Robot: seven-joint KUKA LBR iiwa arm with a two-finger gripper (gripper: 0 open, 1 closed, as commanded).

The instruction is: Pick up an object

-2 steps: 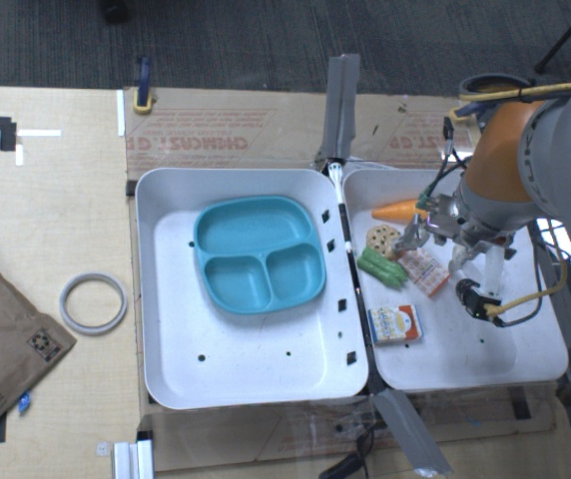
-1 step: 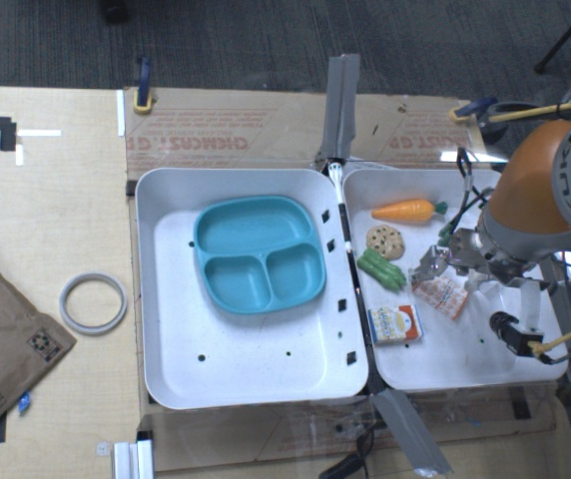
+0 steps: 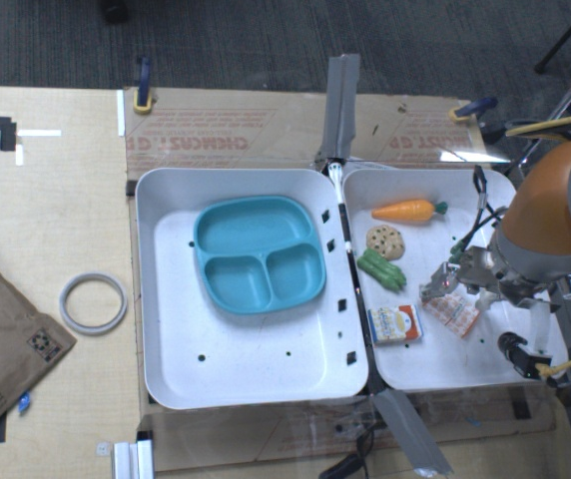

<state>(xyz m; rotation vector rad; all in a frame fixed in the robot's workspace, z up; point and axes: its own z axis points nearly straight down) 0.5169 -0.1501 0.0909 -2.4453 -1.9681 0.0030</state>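
Observation:
The right bin (image 3: pixel 485 367) holds an orange carrot (image 3: pixel 403 210), a brown cookie (image 3: pixel 385 240), a green pod-shaped toy (image 3: pixel 382 269), a small white and red carton (image 3: pixel 395 324) and a crumpled red and white packet (image 3: pixel 457 314). My gripper (image 3: pixel 447 285) is low in this bin, right of the green toy and just above the packet's upper left edge. Whether it touches the packet is unclear from this angle. The grey arm with its orange band (image 3: pixel 550 208) reaches in from the right and covers the bin's right side.
A teal divided plate (image 3: pixel 260 254) lies in the left bin (image 3: pixel 166 347). On the bench to the left sit a grey tape ring (image 3: pixel 93 301) and a brown cardboard box (image 3: pixel 1 342). Cables (image 3: pixel 480 198) hang beside the arm.

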